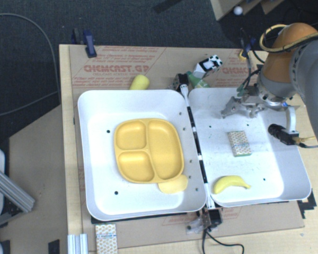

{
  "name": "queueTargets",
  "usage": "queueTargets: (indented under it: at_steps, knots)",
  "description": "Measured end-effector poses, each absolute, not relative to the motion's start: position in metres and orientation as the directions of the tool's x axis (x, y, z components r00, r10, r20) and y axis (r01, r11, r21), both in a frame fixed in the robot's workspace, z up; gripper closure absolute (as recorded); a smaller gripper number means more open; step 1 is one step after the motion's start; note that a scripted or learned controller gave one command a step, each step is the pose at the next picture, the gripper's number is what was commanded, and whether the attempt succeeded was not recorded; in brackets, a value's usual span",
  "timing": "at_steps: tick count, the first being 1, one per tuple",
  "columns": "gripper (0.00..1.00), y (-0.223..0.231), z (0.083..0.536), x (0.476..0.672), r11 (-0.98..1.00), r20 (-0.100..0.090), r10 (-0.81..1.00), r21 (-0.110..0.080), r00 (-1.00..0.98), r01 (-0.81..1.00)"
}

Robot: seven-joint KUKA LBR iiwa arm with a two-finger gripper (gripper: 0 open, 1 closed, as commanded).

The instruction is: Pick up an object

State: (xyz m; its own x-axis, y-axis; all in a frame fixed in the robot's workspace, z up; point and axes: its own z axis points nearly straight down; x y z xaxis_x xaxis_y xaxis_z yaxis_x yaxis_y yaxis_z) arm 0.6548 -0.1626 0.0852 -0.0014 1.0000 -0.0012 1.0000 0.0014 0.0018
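Right bin [286, 157]: sponge [239, 143] below hand [243, 108], apart.

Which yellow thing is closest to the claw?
The banana. It lies in the same right-hand bin as the claw; the divided yellow plate sits in the left bin, and the yellow cylinder lies outside on the board.

The bench [69, 142] carries two white bins: left bin [93, 157], right bin [286, 168]. A small yellow object [140, 82] lies on its far side.

End effector [244, 106] over right bin [286, 173] — sponge [239, 143], banana [230, 183] below it.
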Motion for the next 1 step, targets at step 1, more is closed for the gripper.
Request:
queueTargets:
  at_steps: [1]
  knots:
    - [0.0,-0.1213,0.0841,0.5708,0.0,0.001,1.0,-0.002,0.0,1.0]
